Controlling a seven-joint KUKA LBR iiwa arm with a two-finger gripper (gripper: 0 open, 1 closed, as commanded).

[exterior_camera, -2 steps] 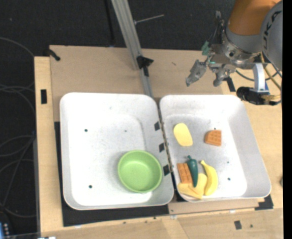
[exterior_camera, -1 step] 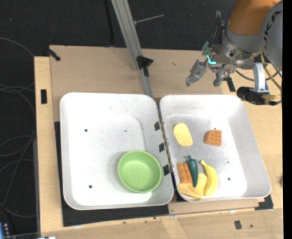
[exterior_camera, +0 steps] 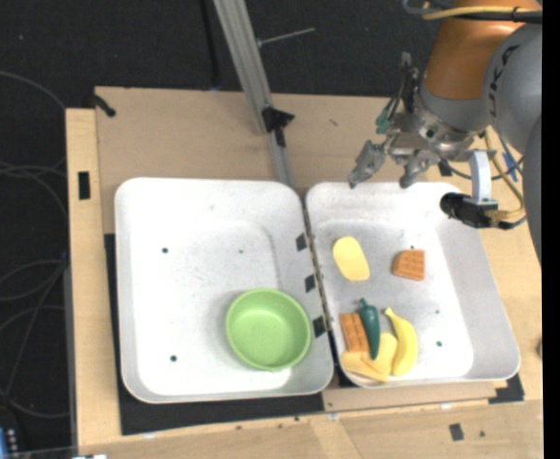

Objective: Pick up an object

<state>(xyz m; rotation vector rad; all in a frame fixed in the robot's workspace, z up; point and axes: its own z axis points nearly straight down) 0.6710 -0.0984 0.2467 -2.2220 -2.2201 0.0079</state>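
Observation:
My gripper (exterior_camera: 387, 169) hangs above the far edge of the right bin (exterior_camera: 471, 285), its two fingers spread open with nothing between them. In that bin lie a pale yellow oval piece (exterior_camera: 351, 258), an orange waffle-like square (exterior_camera: 409, 265), and, at the near-left corner, a cluster made up of a banana (exterior_camera: 403, 342), a green pepper (exterior_camera: 371, 328) and an orange wafer (exterior_camera: 354, 332). A green bowl (exterior_camera: 268, 328) sits in the left bin (exterior_camera: 165, 256) near its front right. The gripper is well behind all of these objects.
A slanted metal pole (exterior_camera: 247, 60) rises from the bench behind the seam between the bins. A black fitting (exterior_camera: 466, 208) with cables hangs off the arm over the right bin's far right corner. Brown bench board surrounds both bins.

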